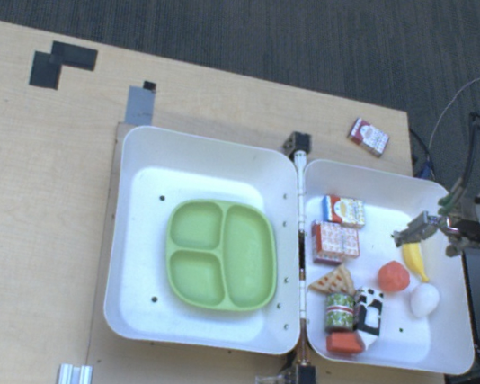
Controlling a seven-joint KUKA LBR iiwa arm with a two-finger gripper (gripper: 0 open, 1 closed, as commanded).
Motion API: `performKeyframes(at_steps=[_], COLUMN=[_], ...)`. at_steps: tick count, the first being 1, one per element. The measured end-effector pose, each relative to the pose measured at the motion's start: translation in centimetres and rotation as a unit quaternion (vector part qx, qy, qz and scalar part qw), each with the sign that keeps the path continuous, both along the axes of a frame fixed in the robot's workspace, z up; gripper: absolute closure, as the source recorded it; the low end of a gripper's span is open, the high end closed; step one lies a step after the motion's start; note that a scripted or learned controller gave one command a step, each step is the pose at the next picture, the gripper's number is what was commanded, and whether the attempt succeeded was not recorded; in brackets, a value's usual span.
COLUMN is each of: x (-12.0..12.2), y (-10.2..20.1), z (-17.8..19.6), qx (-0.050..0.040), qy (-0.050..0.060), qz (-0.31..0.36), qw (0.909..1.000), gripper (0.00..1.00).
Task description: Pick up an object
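Note:
The right bin (441, 352) holds several small toys: a yellow banana (414, 260), an orange-red ball (393, 277), a white egg (423, 300), two small cartons (343, 210) (334, 242), a pizza slice (332, 281), a green can (339, 313), a red block (344, 343) and a black-and-white piece (370, 311). My gripper (435, 238) hovers at the bin's right side, just above the banana's upper end. It is open, with nothing between its fingers.
The left bin (140, 215) carries a green divided plate (221, 255). A small red box (368, 137) lies on the bench behind the right bin. Dark tape patches (61, 64) mark the bench at the far left. Cables hang at the right.

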State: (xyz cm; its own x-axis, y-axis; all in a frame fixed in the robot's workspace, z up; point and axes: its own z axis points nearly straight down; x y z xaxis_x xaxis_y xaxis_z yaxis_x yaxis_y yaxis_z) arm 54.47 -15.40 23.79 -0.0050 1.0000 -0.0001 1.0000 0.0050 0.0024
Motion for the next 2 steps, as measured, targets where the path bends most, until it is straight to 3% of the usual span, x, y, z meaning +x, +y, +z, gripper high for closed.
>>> performKeyframes(at_steps=[1,2], x=[-4.2,-4.1], y=[0.6,0.6], z=[-14.0,-13.0], qx=[0.0001,0.0001], qy=[-0.001,-0.002], qz=[-0.001,-0.001], qw=[1.0000,1.0000], gripper=[0.00,1.00])
